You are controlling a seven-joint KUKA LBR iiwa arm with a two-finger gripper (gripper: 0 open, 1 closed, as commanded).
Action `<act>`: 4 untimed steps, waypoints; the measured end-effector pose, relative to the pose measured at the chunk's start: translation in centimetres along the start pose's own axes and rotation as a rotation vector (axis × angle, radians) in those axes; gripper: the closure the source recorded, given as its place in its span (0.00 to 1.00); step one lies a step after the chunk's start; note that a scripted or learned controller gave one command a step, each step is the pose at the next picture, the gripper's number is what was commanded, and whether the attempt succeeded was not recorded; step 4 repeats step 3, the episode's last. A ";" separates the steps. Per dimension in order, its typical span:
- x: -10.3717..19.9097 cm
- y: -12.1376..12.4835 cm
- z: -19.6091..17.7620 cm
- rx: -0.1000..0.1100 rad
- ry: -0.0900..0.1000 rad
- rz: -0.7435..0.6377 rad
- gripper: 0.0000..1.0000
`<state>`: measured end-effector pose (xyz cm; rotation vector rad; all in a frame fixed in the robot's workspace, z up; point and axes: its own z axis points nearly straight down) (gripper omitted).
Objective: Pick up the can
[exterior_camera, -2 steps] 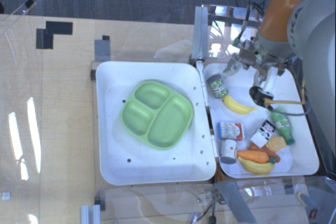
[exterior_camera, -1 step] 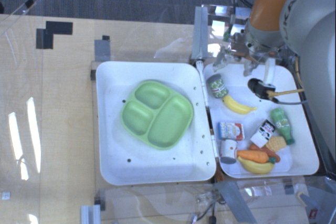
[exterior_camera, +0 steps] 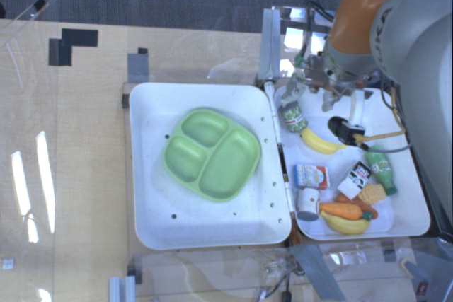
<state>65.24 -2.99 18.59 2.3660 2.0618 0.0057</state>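
A small silver can [exterior_camera: 307,203] stands near the front left corner of the right bin [exterior_camera: 417,219], beside a carrot [exterior_camera: 341,210]. A second can-like container with a green label [exterior_camera: 291,115] lies at the bin's back left, against the dividing wall. My gripper [exterior_camera: 309,97] hangs over the back of the right bin, open, with nothing between its fingers. Its left finger [exterior_camera: 290,90] ends just above the green-labelled container. The silver can sits well forward of the gripper.
The right bin also holds a banana [exterior_camera: 320,142], a small carton [exterior_camera: 310,176], a green bottle [exterior_camera: 379,170], a white and black box [exterior_camera: 354,180], a cracker [exterior_camera: 371,193] and a second banana [exterior_camera: 347,225]. A green divided plate [exterior_camera: 211,152] lies in the left bin [exterior_camera: 152,223].
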 end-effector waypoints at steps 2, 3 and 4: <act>3.3 -0.4 0.0 0.000 0.001 0.021 0.00; -0.7 -1.4 0.1 0.002 0.000 0.073 0.00; -0.7 -1.4 0.1 0.002 0.000 0.073 0.00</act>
